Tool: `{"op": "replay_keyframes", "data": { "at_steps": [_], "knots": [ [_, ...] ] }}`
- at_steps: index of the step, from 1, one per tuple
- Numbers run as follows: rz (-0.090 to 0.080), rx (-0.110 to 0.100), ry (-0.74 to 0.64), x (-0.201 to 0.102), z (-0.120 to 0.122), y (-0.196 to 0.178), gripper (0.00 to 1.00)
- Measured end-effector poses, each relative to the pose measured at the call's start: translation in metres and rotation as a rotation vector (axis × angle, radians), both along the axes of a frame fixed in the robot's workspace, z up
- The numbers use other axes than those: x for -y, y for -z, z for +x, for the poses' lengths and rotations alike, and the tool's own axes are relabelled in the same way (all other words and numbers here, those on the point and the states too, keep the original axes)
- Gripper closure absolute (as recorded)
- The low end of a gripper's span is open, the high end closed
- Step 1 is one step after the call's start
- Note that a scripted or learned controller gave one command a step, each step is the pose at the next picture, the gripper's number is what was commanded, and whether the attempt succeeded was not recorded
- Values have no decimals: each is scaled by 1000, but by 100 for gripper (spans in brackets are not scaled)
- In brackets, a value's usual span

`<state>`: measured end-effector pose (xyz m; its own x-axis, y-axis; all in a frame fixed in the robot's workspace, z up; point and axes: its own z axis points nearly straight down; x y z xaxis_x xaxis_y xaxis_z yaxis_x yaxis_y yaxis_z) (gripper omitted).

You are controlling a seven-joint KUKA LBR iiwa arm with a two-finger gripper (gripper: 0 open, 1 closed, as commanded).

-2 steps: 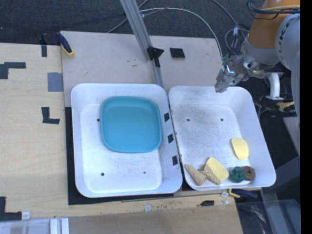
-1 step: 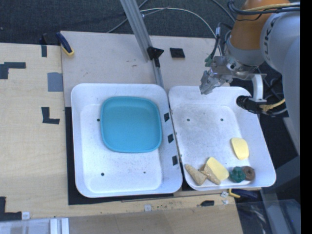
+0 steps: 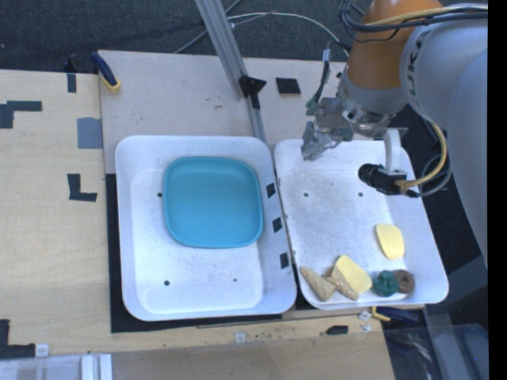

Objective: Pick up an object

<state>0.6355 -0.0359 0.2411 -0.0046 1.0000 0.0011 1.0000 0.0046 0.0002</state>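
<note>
Far from the food pieces (image 3: 354, 276) by the right bin's (image 3: 333, 204) near edge, the gripper (image 3: 316, 147), fingers pressed together and holding nothing, may grab only air.

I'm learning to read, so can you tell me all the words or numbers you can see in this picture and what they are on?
"KU": dark letters going up the grey robot arm, beside its orange band; the rest is cut off.
No words or numbers can be read on the blue plate, the two white bins, the dark tape pieces on the bench, or the end effector.
</note>
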Motion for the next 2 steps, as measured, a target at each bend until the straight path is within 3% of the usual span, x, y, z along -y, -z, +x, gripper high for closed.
{"op": "replay_keyframes", "data": {
  "at_steps": [1, 2],
  "knots": [
    [0, 0, 0, -47, -15, -7, 100],
    [0, -2, 0, -98, -35, 9, 100]
  ]
}}
